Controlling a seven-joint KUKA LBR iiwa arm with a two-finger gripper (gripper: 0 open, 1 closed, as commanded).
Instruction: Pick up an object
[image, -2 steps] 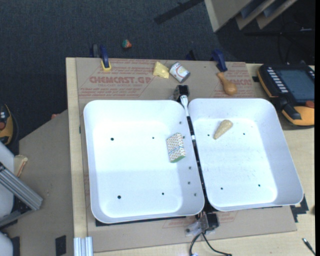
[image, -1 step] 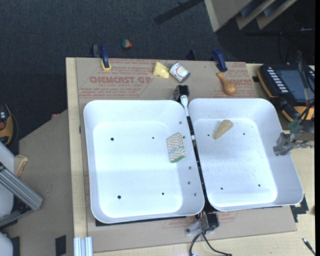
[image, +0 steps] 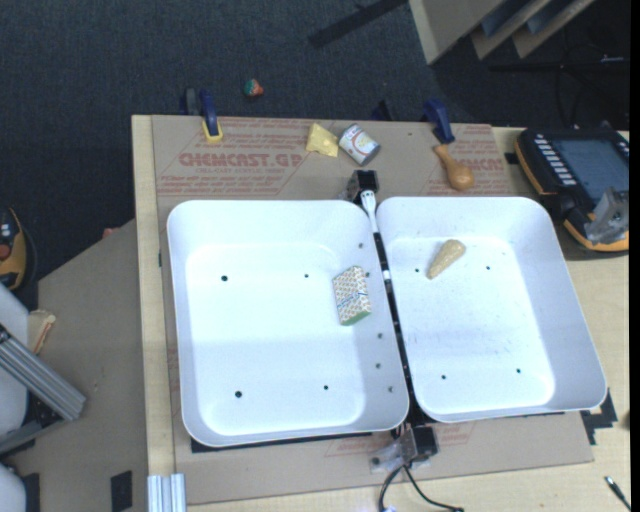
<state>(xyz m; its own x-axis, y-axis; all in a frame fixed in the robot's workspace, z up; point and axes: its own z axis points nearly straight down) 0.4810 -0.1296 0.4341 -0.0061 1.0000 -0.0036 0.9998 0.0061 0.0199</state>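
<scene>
A small patterned box (image: 351, 294) with a green edge lies in the left bin (image: 200, 300), close to its right wall. A tan, tapered piece like a bread roll (image: 445, 257) lies in the upper middle of the right bin (image: 560, 330).
On the board behind the bins lie a yellow wedge (image: 322, 141), a small white and grey block (image: 359, 144) and a brown wooden piece (image: 455, 168). Blue clamps (image: 209, 112) hold the board's far edge. A handheld pendant (image: 580, 170) sits at the right.
</scene>
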